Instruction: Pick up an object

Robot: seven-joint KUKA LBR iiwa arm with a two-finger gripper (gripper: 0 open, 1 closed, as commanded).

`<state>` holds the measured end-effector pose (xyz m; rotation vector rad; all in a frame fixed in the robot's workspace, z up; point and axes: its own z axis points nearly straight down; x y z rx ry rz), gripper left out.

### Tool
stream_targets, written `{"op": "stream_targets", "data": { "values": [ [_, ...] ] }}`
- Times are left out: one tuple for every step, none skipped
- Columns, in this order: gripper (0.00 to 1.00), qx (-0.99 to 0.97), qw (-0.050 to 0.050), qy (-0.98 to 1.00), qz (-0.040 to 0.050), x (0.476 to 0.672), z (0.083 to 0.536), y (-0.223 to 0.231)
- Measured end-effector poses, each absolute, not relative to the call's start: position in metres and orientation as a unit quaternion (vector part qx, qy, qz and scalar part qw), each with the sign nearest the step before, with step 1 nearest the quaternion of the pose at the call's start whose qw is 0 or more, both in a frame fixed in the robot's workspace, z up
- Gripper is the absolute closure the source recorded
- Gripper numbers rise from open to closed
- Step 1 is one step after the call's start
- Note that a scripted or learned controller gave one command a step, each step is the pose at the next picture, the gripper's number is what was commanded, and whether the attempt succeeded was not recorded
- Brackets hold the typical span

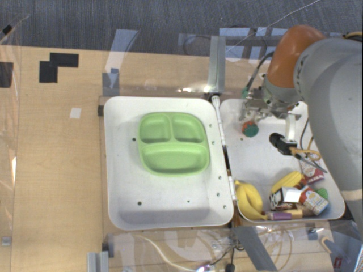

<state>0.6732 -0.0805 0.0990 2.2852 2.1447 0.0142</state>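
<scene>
My gripper (250, 117) hangs over the far left corner of the right bin (258, 171). Just below its tips lies a small red and green object (249, 129) on the bin floor; whether the tips touch it is unclear. A yellow banana (249, 199) lies at the near left of the same bin. Beside it, a heap of small items (299, 197) fills the near right corner, among them a yellow piece (287, 181) and a red and white packet (312, 200).
The left bin (122, 169) holds a green divided plate (172, 142) in its far middle. A metal divider (223, 146) runs between the two bins. The grey arm with its orange band (295, 50) covers the right bin's far right side.
</scene>
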Motion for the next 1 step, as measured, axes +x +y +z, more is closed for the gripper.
{"op": "stream_targets", "data": {
  "values": [
    [1.0, 0.715, 0.0, 0.699, 0.0002, 0.5597, 0.1947, -0.0259]
  ]
}}
